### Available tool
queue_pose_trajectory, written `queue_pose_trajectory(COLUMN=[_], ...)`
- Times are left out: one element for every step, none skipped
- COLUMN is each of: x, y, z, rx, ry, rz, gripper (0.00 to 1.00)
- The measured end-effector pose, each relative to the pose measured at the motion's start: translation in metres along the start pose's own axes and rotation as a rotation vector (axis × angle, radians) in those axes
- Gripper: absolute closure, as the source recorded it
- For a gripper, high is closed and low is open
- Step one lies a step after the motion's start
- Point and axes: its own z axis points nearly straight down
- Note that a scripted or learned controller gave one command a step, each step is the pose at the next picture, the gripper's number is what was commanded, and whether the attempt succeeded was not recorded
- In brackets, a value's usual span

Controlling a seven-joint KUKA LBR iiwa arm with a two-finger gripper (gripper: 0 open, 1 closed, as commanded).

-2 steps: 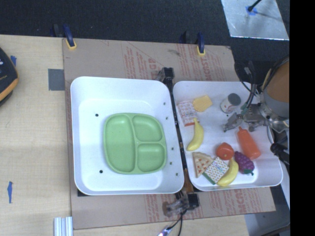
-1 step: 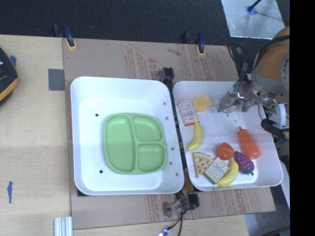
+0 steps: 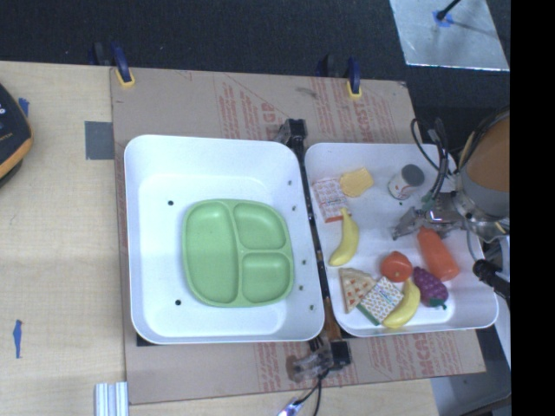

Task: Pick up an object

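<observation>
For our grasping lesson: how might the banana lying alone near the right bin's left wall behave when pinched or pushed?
The banana looks like smooth toy plastic, so probably light, stiff and somewhat slippery. Its curve suggests it would pivot or rock rather than roll straight. Lying apart from neighbours, a push would likely slide it freely.

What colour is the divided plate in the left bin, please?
Light green, seen in the camera view: divided plate.
</observation>
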Motion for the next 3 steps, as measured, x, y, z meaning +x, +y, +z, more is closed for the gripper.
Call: queue_pose_trajectory(x=[0.022, 0.001, 0.004], y=[0.095, 0.094, 0.014], z=[-0.097, -0.049, -0.023], rx=[-0.005, 0.001, 0.000], ry=[0.000, 0.000, 0.000], rz=[0.000, 0.000, 0.000], gripper=[0.00, 0.00, 0.00])
